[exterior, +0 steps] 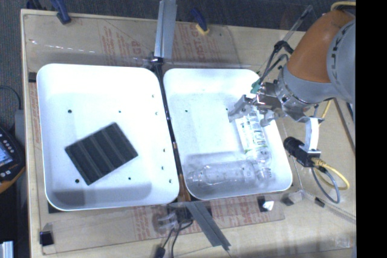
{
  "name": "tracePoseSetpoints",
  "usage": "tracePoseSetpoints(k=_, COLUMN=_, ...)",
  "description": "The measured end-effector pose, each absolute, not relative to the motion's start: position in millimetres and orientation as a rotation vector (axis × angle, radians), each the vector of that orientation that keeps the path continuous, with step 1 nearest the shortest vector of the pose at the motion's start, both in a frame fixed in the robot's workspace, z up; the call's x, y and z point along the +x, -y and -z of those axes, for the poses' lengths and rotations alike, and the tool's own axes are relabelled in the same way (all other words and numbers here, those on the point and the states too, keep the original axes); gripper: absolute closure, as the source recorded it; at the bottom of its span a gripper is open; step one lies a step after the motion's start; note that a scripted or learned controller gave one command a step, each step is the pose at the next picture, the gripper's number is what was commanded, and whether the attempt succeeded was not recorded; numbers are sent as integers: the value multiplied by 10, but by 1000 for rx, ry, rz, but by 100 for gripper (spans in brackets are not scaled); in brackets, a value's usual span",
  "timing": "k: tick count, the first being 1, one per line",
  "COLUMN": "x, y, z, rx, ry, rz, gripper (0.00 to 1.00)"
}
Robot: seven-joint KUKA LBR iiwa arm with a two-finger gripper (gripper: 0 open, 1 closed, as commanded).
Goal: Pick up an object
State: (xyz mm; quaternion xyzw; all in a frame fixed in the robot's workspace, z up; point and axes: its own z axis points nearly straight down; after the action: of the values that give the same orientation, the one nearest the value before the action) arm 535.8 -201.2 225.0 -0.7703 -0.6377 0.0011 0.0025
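Observation:
A clear plastic bottle [225, 173] lies on its side along the front wall of the right bin [199, 124]. A second clear item with a white and green label [253, 135] lies beside it toward the bin's right wall, pointing front to back. My gripper [253, 107] hangs over the right bin's far right part, just above the far end of the labelled item. A black ribbed rectangular pad [101, 152] lies flat in the left bin [91, 93], left of centre.
The grey arm with its orange band [317, 54] reaches in over the right bin's right rim. Cables [317, 166] trail on the bench to the right. A metal bar [164, 27] stands behind the seam between the bins, and blue clamps [59, 8] hold the far bench edge.

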Motion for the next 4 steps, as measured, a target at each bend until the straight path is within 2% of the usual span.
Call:
tracePoseSetpoints(k=1, x=5535, y=2010, z=-2014, rx=-2274, ry=2159, rz=-3, gripper=0)
tracePoseSetpoints(k=2, x=5596, y=1957, z=-1915, rx=-2405, ry=2013, rz=-3, gripper=0)
tracePoseSetpoints(k=3, x=5552, y=1972, z=-2159, rx=-2244, ry=2198, rz=-2, gripper=0)
tracePoseSetpoints(k=4, x=5611, y=2049, z=-1661, rx=-2267, ry=2168, rz=-4, gripper=0)
